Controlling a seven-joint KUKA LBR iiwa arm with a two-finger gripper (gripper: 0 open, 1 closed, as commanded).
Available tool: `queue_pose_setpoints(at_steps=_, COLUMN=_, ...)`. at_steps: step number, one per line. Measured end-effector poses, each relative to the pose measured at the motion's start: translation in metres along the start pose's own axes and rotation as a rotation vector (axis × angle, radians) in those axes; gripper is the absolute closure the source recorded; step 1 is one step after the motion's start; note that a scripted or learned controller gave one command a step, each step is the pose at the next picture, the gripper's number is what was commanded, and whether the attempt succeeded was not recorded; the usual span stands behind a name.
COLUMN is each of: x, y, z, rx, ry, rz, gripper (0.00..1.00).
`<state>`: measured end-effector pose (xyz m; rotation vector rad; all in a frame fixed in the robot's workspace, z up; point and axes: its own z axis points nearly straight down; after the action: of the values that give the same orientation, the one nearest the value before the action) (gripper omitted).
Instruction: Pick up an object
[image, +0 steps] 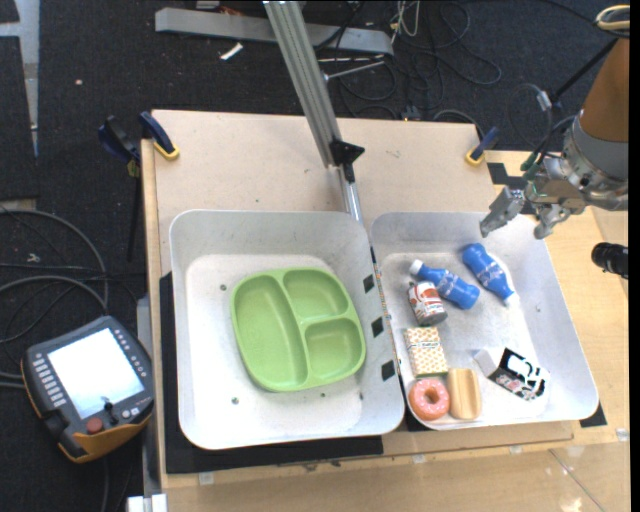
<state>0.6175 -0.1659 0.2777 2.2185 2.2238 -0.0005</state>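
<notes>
My gripper (522, 216) hangs open above the far right corner of the right bin (560, 300), with nothing between its fingers. Just below it in the bin lie two blue bottles (487, 271) (447, 284). Beside them stands a small brown-and-white can (427, 302). Nearer the front are a checkered packet (425, 351), a pink donut (430, 399), a tan bun (463, 393) and a black-and-white carton (516, 373).
The left bin (200, 300) holds a green divided plate (298, 327). A grey metal pole (312, 90) slants down to the bins' shared far edge. A teach pendant (88, 385) lies off the bench at the left. Yellow clamps (160, 140) (478, 148) grip the bench's far corners.
</notes>
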Motion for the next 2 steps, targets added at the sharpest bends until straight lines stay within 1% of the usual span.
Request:
queue_pose_setpoints(at_steps=1, x=0.0, y=0.0, z=0.0, rx=0.0, ry=0.0, rz=0.0, gripper=0.0)
queue_pose_setpoints(at_steps=2, x=-0.003, y=0.002, z=0.044, rx=0.004, ry=0.0, rz=0.002, gripper=0.0)
